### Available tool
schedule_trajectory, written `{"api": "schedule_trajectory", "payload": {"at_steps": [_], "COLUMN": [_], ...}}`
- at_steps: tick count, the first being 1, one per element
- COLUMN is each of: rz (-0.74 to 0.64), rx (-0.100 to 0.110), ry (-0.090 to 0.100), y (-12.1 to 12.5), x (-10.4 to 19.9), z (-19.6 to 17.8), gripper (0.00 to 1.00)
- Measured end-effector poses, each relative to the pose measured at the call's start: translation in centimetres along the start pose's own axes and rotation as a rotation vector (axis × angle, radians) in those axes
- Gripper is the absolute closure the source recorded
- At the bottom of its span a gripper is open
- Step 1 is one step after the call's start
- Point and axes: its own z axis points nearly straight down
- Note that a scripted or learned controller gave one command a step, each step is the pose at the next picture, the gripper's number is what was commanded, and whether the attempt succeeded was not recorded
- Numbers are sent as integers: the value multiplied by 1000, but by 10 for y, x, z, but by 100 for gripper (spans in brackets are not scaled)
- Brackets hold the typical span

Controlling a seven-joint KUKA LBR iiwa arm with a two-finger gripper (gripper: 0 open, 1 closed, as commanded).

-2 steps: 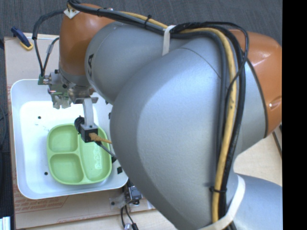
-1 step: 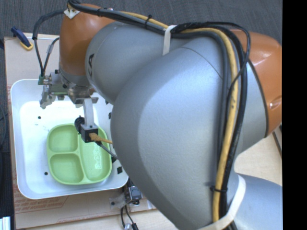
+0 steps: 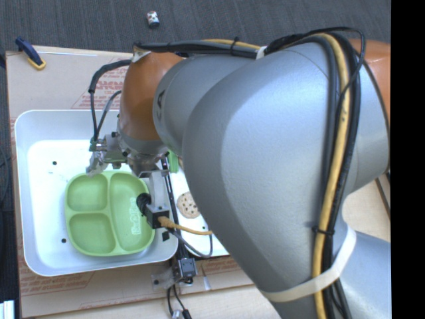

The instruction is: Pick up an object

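My claw (image 3: pixel 113 153) hovers at the green tray's (image 3: pixel 106 212) upper rim, left of centre; grip unclear, nothing lifted yet.

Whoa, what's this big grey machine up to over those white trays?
It's a robot arm trying to pick something up. It reaches in from the right, and its wrist hangs low over the left bin, just above a green divided plate. Its bulk hides most of the other bin, where a small round speckled thing peeks out. I can't see it holding anything.
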Motion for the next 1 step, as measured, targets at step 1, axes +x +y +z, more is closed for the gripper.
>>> {"api": "schedule_trajectory", "payload": {"at_steps": [1], "rz": [-2], "rx": [-2], "ry": [1], "y": [52], "x": [6], "z": [52], "gripper": [0]}}
